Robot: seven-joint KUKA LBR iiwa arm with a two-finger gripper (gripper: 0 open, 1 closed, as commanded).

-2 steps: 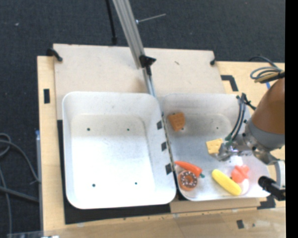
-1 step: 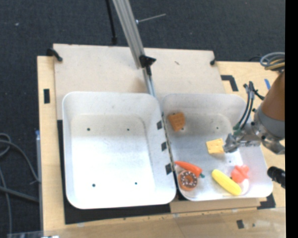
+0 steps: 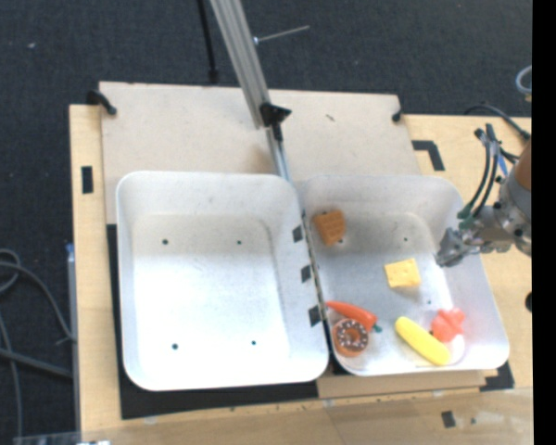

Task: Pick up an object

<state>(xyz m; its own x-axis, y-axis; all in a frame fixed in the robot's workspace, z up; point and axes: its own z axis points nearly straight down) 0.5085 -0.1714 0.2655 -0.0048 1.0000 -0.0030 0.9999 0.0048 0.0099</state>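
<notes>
Nearest the camera, along the near edge of the right bin, sit four small items. Going left to right: a round brown doughnut with a pale ring on top, touching a slim orange carrot with a green tip that lies just behind it; a smooth yellow banana, lying at a slant; a lumpy red-orange piece just beside the banana's right end.

Farther back in the same bin: a blocky yellow wedge of cheese near the middle, and a rough tan-brown chunk, like bread, near the far left wall.

Left bin: shallow white plastic, rounded corners, a few dark dots on its floor.

Both bins rest on a pale wooden bench. A ribbed metal rail slants up from between them.

Gripper: grey metal, at the right bin's right wall, above and right of the cheese. It holds nothing; cannot tell how far open the fingers are.
</notes>
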